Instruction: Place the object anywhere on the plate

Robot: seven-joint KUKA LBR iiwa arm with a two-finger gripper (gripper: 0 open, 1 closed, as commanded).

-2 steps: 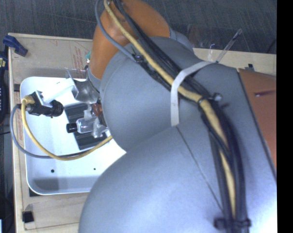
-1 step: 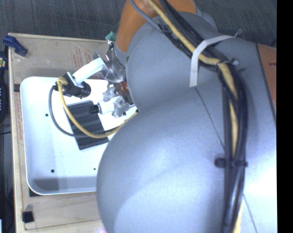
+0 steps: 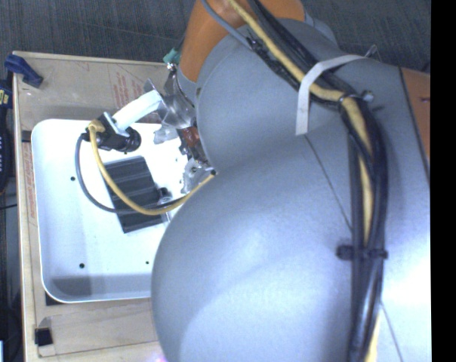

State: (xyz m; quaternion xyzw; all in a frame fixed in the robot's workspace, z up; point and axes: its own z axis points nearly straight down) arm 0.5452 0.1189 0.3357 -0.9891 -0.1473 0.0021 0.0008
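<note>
My grey arm [image 3: 288, 202] fills the right and middle of the camera view and hides whatever lies under it. Its wrist end hangs over the white bin [image 3: 69, 225] at the left. The black ribbed gripper body [image 3: 134, 191] sits over the bin's upper middle, with a yellow cable [image 3: 107, 183] looping around it. My gripper [image 3: 181, 153] shows as small metal parts against the arm's edge. A small reddish-brown patch [image 3: 189, 138] lies right beside them; I cannot tell what it is.
The bin's white floor shows bare at the left and bottom, inside its rounded rim. The wooden bench [image 3: 84, 81] frames it at the top and left. A blue clamp [image 3: 20, 68] sits at the bench's top left corner.
</note>
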